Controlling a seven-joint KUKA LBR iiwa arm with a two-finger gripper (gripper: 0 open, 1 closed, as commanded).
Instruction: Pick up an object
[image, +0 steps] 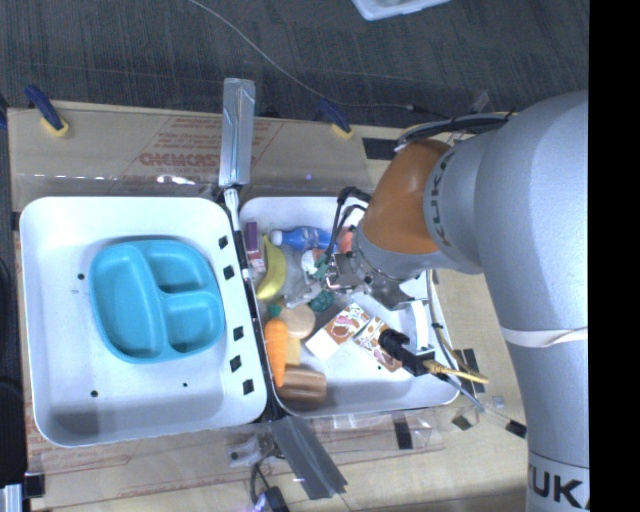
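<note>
You are reaching over the right bin; the claw's state cannot be told. The carrot looks light, stiff, smooth: grip mid-length.

Two white bins on the counter — one blue tray in the left; in the right, one banana, one carrot, one printed card — among smaller clutter.

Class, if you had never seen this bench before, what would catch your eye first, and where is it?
The big grey arm with its orange band reaches over the right bin. Next comes the blue divided tray in the left bin, then the carrot and banana amid the right bin's clutter.
</note>
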